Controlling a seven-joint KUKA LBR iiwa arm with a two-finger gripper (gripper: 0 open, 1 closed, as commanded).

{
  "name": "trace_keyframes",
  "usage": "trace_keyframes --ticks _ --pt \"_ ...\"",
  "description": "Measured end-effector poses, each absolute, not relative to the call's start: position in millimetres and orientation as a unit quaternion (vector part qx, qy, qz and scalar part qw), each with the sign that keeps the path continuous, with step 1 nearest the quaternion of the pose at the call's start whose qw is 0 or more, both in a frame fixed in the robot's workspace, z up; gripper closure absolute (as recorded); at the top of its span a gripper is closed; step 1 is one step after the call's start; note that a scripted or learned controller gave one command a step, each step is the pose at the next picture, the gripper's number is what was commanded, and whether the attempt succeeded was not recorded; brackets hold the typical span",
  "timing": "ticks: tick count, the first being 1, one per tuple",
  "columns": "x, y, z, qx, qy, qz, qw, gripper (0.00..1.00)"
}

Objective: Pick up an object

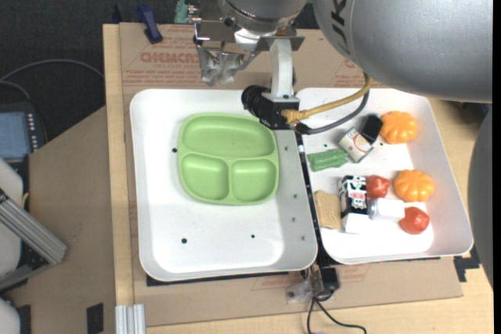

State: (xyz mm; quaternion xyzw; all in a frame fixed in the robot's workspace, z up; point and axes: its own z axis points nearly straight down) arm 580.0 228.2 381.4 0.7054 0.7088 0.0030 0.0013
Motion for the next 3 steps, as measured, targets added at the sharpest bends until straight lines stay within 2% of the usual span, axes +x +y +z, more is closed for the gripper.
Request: trace_keyframes --ticks 1,2,3 --pt "554.3 183.1 272.6 0.709 0.705 -0.0062 -0.003 1.0" --pt "575.4 224.4 283.2 0.706 0.708 0.0015 0.0 1.0" --pt "587.6 161.7 348.9 0.709 0.705 0.0028 0.003 1.0"
